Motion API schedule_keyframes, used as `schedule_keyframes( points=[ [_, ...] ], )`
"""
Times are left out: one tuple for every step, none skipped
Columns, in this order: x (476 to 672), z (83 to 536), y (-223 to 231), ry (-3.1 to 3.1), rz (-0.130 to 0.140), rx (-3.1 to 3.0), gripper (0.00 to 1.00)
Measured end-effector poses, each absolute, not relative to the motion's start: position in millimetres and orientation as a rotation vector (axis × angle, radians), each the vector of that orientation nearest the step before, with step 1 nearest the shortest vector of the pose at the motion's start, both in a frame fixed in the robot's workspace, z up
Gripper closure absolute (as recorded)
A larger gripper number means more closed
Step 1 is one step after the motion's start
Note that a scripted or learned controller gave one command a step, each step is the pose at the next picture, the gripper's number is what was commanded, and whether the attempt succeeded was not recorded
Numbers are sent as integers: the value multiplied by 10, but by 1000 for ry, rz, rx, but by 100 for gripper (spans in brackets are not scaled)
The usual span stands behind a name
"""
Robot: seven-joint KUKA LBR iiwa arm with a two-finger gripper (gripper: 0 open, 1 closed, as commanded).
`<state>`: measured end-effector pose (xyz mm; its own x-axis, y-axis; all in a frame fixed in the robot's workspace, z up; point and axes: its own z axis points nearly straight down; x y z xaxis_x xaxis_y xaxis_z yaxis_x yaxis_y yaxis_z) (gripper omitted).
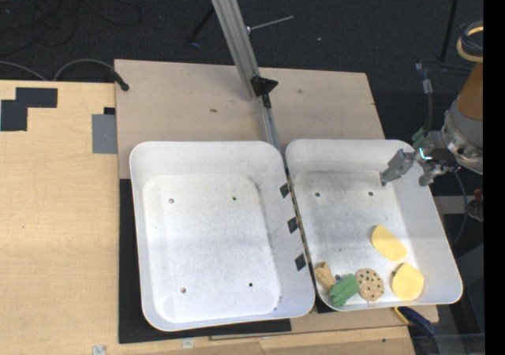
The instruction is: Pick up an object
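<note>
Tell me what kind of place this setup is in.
Most likely a robotics lab test bench. Two shallow white bins, the left bin and the right bin, sit side by side under an aluminium mast; a gripper reaches in over small toy food pieces, and loose cables lie on the dark floor.
</note>
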<state>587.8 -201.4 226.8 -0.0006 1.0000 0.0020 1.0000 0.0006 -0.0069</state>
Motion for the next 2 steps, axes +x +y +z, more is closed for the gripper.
schedule_keyframes(
  points=[
    [5888,2292,-2014,-2222,3,-2217,0],
    [5829,1841,-2036,-2216,6,-2218,0]
  ],
)
